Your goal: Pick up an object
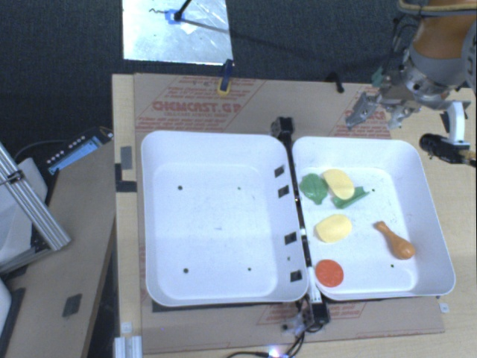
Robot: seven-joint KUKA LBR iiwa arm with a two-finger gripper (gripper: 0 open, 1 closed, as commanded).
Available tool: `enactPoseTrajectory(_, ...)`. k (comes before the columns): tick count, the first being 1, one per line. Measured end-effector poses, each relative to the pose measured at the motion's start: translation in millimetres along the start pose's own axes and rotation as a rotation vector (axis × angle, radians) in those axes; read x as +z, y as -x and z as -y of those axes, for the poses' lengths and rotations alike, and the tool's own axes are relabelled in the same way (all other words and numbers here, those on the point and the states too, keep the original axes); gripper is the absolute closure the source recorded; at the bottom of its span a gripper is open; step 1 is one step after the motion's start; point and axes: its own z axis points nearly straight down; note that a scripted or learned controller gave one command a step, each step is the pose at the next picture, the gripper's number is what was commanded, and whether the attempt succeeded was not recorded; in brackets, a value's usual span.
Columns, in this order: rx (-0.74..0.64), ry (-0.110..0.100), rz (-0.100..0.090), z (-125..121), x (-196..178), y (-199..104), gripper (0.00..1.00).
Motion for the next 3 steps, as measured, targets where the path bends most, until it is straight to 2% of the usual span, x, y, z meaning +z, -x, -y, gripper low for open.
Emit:
enactPoseTrajectory(1,-0.003,0.004,0.000,-0.9,-11.5,-0.1,1.00)
enactPoseTrajectory(2,-0.010,0.011,-0.001,-2.4,-113.7,-91.4,1.00)
enactPoseTrajectory(3,0.005,0.002,0.002,-1.1,-114.6,-29.0,1.00)
